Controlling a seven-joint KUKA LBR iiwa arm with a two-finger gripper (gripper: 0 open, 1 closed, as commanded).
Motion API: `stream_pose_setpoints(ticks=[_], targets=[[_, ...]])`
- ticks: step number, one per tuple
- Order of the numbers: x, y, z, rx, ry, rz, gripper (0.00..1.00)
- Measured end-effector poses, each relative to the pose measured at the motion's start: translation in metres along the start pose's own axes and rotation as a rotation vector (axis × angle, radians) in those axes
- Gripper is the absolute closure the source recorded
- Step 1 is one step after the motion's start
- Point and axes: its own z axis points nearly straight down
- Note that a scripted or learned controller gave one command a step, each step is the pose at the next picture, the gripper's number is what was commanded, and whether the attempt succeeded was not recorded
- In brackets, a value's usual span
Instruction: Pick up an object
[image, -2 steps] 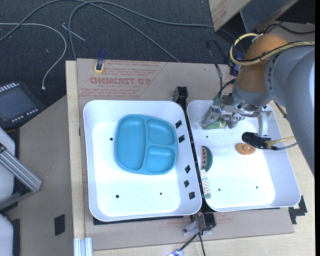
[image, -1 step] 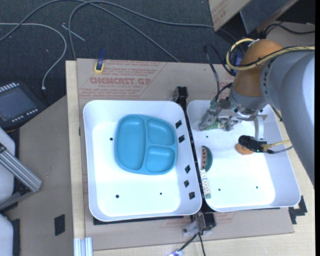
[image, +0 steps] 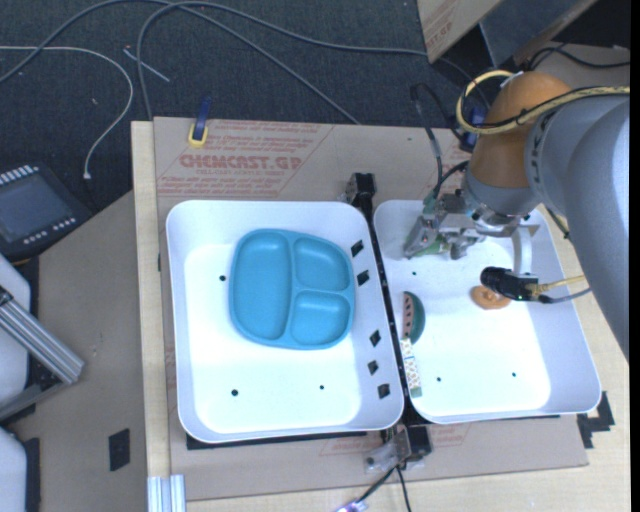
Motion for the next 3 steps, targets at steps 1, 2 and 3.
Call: stream_pose_setpoints(ticks=[1, 2, 3], targets=[[-0.004, -0.005, -0.062, -0.014, -0.004, 0.000, 1.00], [-0.009, -0.006, -0.108, -0.013, -0.004, -0.001, 1.00], [-0.009, -0.005, -0.163, -0.014, -0.004, -0.002, 1.00]])
